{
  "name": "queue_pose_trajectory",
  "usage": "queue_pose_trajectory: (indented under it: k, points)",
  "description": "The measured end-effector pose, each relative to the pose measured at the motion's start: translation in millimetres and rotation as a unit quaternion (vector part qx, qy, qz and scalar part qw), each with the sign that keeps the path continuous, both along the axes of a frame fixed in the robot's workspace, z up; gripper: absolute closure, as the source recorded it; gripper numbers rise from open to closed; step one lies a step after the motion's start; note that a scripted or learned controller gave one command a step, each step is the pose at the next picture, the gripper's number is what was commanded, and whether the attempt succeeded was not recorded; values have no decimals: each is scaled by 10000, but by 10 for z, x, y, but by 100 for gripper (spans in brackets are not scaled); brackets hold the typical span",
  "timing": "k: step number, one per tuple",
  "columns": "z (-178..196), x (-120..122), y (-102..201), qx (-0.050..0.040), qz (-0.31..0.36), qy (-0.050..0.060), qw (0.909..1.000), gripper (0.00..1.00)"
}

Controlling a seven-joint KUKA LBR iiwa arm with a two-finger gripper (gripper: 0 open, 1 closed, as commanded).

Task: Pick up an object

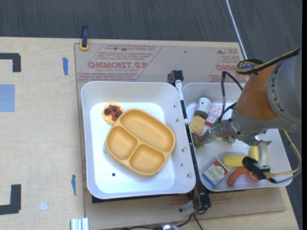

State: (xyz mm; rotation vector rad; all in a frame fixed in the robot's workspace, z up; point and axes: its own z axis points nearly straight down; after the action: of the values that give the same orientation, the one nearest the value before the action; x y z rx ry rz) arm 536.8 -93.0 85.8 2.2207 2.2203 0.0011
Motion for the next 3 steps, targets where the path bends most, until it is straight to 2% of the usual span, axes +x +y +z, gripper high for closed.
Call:
queue_pose_trajectory:
  k: [1, 3]
  points:
    - [-1, 601, -114, -2, 8, -7, 10000, 0]
    - [3, 177, 11, 1, 1, -6, 10000, 0]
